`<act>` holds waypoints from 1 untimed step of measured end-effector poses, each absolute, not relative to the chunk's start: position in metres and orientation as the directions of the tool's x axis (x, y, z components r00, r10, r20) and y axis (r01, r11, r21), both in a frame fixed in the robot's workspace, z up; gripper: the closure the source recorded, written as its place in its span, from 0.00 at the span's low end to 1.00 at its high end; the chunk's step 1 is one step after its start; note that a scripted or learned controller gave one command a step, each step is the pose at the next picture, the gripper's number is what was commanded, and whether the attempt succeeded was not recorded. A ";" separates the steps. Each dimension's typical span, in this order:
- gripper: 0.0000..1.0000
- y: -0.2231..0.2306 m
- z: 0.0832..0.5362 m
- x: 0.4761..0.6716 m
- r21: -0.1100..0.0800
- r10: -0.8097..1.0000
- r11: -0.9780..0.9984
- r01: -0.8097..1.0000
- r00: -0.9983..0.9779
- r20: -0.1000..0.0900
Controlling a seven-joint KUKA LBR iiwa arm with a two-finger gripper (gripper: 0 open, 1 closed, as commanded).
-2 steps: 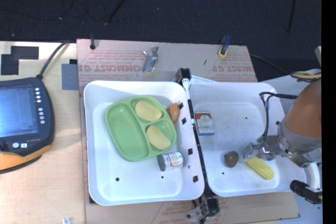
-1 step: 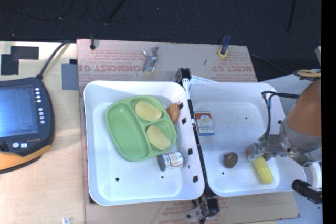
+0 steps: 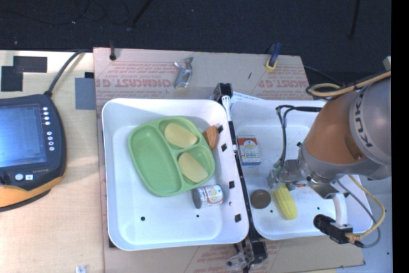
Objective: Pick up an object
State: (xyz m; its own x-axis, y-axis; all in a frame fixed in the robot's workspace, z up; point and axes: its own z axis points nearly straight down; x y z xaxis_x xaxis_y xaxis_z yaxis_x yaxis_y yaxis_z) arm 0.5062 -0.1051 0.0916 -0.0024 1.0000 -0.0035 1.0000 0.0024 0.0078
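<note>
Where it lies, knobbly yellow corn cob (image 3: 285, 202).

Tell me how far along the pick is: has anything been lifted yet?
Nothing looks lifted. The arm is down in the right bin, its wrist beside the corn cob, which lies on the bin floor with the brown disc and carton. The grasp and lift are left.
</note>
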 end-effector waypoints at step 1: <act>1.00 -0.023 0.194 0.537 0.009 1.000 0.009 1.000 -0.009 0.003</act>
